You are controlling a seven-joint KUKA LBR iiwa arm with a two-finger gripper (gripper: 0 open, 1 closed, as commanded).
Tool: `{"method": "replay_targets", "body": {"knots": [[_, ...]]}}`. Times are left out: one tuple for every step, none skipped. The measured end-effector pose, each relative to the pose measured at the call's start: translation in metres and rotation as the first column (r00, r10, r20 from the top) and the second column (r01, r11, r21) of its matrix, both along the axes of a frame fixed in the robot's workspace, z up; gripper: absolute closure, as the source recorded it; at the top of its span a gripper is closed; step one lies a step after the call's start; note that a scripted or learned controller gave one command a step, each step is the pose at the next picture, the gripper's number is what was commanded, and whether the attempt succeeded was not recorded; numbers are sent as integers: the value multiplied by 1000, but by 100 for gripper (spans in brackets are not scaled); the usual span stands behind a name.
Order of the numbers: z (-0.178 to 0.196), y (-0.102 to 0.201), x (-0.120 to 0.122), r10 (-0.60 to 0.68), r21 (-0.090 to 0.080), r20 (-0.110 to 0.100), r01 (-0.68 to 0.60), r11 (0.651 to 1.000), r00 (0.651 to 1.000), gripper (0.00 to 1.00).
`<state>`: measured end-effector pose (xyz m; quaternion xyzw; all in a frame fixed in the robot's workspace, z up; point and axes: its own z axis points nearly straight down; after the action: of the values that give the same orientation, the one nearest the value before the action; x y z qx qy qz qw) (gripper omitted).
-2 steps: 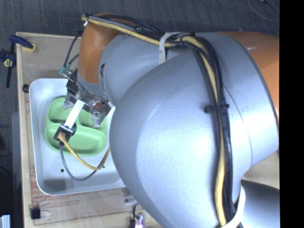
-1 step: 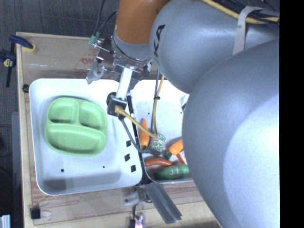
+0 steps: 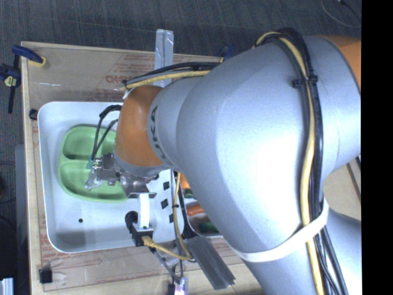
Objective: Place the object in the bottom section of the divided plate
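While the grey arm (image 3: 258,152) with its orange band covers much of the view, these show:
Worktop (image 3: 73,63): carries two white bins side by side
Left bin (image 3: 52,165): holds the green divided plate
Divided plate (image 3: 77,158): pale green, a ridge splitting its sections
Right bin (image 3: 195,226): mostly hidden; orange and green bits peek out
Pincer (image 3: 95,178): over the plate; grip cannot be told
Object: cannot be made out

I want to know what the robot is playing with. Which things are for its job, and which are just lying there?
For the job:
- green divided plate
- gripper, over the plate
- left white bin holding the plate

Just lying about:
- blue clamps on the bench edge
- orange and green things in the right bin
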<state>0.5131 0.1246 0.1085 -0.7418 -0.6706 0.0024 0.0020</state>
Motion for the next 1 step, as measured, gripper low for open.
{"method": "replay_targets", "body": {"knots": [[10,0,0,3,0,0,-3,1000,1000,100]]}}
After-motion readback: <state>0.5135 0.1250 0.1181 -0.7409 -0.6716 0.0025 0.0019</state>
